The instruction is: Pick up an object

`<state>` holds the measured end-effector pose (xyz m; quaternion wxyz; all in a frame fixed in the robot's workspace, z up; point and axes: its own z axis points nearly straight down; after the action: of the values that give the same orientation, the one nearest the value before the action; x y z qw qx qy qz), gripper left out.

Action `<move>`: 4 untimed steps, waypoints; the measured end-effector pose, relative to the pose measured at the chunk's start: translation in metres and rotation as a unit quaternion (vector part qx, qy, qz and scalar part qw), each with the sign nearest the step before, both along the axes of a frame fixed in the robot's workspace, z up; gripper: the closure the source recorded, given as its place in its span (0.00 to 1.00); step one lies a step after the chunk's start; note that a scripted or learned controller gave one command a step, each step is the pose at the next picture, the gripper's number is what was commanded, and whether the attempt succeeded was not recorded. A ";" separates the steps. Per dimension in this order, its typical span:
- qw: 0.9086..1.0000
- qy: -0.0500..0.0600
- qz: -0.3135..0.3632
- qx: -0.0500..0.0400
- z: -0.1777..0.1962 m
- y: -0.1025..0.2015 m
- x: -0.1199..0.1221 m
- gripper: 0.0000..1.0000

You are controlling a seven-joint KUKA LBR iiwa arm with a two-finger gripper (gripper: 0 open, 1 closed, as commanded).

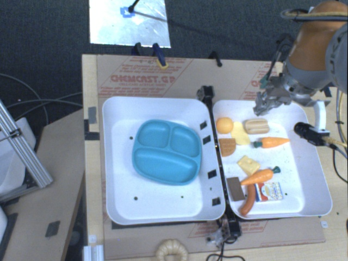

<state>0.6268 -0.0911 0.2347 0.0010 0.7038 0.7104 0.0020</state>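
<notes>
Left bin [117, 145] carries a blue divided plate [166, 151], lying flat in the middle. Right bin [310, 162] is crowded: an orange ball [224, 125], a bread roll [256, 126], two carrots [272, 142] [259, 176], a cheese wedge [248, 164], a brown block [235, 188], a sausage [248, 202] and a small printed packet [270, 191], print too small to read. Cardboard [142, 78] under the bins on the worktop reads "CHEMCAST GP". The pincer [263, 106] hangs over the far edge of the right bin, just above the bread roll; can't tell how wide it's open, nothing seen in it
</notes>
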 end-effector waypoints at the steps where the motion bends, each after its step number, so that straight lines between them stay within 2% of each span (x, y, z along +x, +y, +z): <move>1: 1.000 0.000 0.000 0.000 -0.014 0.053 0.023 1.00; 2: 1.000 0.000 0.001 0.001 -0.002 0.110 0.044 1.00; 3: 1.000 0.002 -0.004 -0.001 -0.015 0.108 0.032 1.00; 4: 1.000 0.001 -0.003 -0.001 0.000 0.105 0.037 1.00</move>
<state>0.6642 0.0136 0.2348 0.0009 0.7059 0.7083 0.0012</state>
